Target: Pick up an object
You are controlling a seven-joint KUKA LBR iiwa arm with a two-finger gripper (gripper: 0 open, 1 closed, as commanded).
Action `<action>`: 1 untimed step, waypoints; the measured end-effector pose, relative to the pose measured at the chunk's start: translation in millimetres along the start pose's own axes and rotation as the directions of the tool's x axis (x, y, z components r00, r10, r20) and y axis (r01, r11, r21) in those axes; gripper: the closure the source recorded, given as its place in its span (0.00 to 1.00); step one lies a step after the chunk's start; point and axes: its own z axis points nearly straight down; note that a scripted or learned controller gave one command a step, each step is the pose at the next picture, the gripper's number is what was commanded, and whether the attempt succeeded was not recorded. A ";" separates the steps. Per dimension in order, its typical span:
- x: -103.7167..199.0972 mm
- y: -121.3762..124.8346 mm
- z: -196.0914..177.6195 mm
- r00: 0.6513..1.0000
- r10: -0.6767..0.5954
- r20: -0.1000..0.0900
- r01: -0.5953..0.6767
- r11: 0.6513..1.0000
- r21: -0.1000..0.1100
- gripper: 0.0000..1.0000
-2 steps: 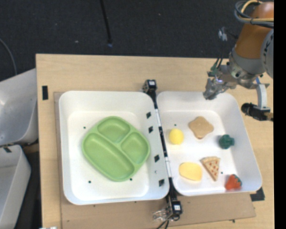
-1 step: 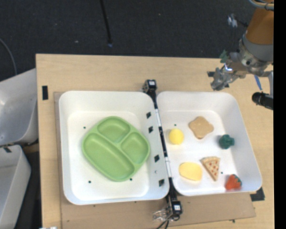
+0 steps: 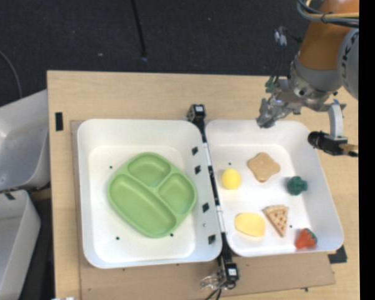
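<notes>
From my seat the pick has not begun. The pincer [image 3: 267,119] hangs over the far rim of the right bin [image 3: 319,167], with nothing between its fingers that I can make out; whether they stand apart or together I cannot tell, the view being too coarse there. All candidates lie in that bin: a tan cookie [image 3: 263,166] nearest the pincer, a yellow ball [image 3: 230,179], a yellow lump [image 3: 250,224], a pizza slice [image 3: 277,219], a green piece [image 3: 296,185] and a strawberry [image 3: 305,239]. The left bin [image 3: 90,230] holds a green tray [image 3: 151,194]. Choosing, descending, closing and lifting all remain.
</notes>
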 end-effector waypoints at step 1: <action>54.5 -14.9 11.6 1.000 -0.001 -0.001 0.001 1.000 0.001 1.00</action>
